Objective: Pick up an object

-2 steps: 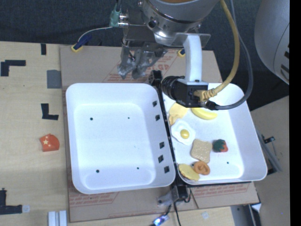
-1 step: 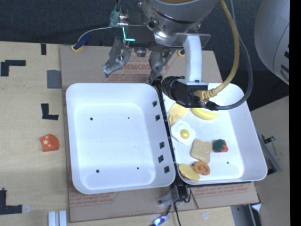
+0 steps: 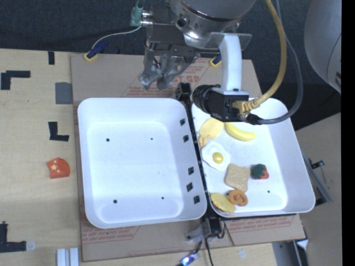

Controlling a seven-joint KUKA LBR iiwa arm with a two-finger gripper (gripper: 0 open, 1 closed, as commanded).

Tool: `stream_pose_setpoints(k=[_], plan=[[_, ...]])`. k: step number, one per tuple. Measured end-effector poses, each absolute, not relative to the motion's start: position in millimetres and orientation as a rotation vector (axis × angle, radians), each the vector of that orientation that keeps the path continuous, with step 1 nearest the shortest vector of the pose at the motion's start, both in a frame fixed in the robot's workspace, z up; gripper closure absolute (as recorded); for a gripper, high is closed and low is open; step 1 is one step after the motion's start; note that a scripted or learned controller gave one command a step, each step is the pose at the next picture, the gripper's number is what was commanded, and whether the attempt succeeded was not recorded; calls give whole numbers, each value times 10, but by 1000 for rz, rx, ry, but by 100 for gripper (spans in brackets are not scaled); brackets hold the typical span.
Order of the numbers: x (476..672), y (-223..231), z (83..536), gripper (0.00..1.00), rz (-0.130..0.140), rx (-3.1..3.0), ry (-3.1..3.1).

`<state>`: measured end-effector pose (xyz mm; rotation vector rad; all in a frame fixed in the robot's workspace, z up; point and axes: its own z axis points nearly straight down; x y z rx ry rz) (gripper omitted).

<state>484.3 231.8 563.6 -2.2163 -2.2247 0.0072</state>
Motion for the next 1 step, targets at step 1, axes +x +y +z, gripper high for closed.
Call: stream_pose_setpoints(k=[1], plan=[[4842, 2318, 5633, 0, 8, -2216, -2224]])
